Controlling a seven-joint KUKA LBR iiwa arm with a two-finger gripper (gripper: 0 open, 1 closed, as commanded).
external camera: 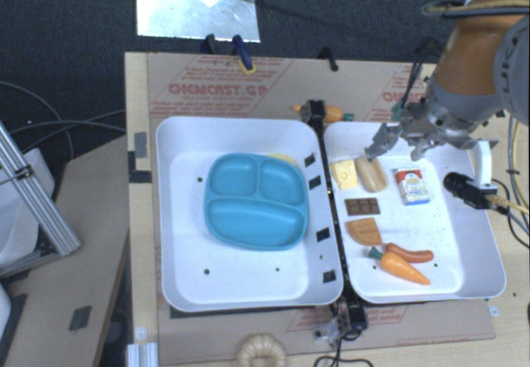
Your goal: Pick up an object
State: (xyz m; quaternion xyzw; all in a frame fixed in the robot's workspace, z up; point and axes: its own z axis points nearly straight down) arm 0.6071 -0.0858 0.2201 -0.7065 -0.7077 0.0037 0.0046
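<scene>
Bread roll [372,174] lies just below the gripper [399,142], right bin [472,233].

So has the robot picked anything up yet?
Not yet. Nothing looks lifted: the bread, cheese, chocolate, carrot and small box all lie in the right bin. In hand: the gripper hangs low over the bread, apparently going for it. Still left: close on something and lift it. The blue tray sits in the left bin.

Left bin [178,191]: blue tray [257,200] | right bin [472,233]: carrot [402,264], red carton [411,186] | gripper [396,142]: above bread roll [372,175]
</scene>
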